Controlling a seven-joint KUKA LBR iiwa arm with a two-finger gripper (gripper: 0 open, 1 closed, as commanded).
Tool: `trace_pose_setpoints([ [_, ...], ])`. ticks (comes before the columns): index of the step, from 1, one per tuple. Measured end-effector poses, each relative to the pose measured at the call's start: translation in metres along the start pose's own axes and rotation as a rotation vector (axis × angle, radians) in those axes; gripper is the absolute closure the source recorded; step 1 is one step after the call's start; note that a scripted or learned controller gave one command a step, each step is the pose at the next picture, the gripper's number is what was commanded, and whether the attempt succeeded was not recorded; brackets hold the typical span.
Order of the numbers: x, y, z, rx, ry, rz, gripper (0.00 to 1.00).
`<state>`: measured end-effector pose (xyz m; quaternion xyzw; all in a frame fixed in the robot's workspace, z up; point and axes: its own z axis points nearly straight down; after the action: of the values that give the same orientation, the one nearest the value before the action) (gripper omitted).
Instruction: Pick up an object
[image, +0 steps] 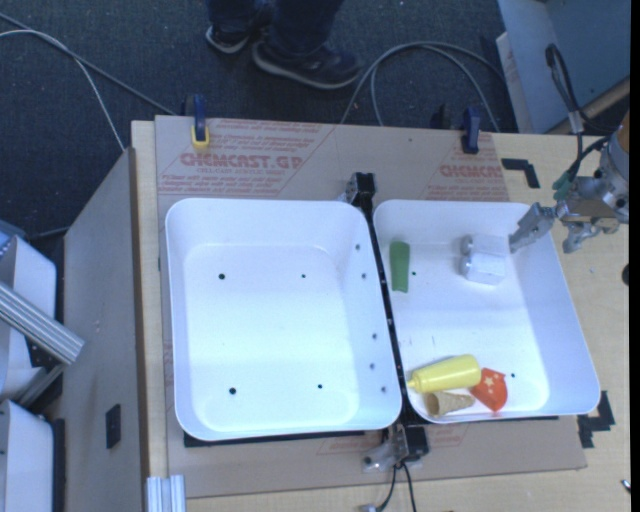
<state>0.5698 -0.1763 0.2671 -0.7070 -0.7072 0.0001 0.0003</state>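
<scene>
I see two white bins side by side on the table (120, 330). The left bin (190, 300) gives wide bare floor; the right bin (560, 330) carries everything. A green block (400, 266) lies just beside the divider between the bins, near the top. A white and grey object (481, 259) sits toward the upper middle, well apart from the green block. Down at the near rim, a yellow bottle (445, 374) lies on its side, touching a tan piece (449, 402) below it and just beside a red-orange piece (490, 390). The middle of the right bin's floor stands open between these groups.

My pincer (528, 228) hangs over the right bin's upper right rim, near the white and grey object but apart from it; I cannot tell how it is set, and nothing shows in it.

On the board (300, 150) under the bins I read "CHEMCAST GP" in red, twice, the right one partly covered. Blue clamps (200, 120) pin the far edge.
</scene>
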Motion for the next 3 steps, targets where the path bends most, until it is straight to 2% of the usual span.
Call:
trace_pose_setpoints([
  [1, 0.048, -0.009, 0.026, 0.004, 0.004, -0.005, 0.0],
  [2, 0.017, 0.019, 0.058, -0.001, -0.002, 0.002, 0.0],
  [3, 0.045, 0.055, 0.161, -0.02, -0.004, -0.001, 0.0],
])
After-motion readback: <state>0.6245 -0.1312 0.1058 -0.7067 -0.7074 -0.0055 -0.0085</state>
